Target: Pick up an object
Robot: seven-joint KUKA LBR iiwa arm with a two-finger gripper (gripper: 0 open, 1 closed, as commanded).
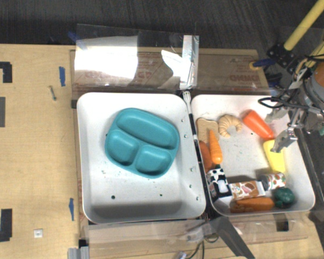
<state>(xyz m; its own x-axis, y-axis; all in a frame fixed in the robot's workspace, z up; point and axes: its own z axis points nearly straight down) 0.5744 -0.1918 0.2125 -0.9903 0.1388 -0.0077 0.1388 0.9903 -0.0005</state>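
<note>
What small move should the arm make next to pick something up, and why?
Probably a short drop straight down onto the yellow piece. The tool hangs just above that piece's upper end in the right bin, and nothing shows between its fingers. The yellow piece lies apart from the orange cone and the croissant, so it looks the easiest thing to reach.

The two white bins (92, 112) look like smooth, slightly glossy plastic. The teal divided tray (142, 142) has a matt plastic look. The worktop (27, 144) is pale, matt wood. Behind the bins, a clear sheet (129, 58) shines with glare over brown cardboard (227, 72).
</note>
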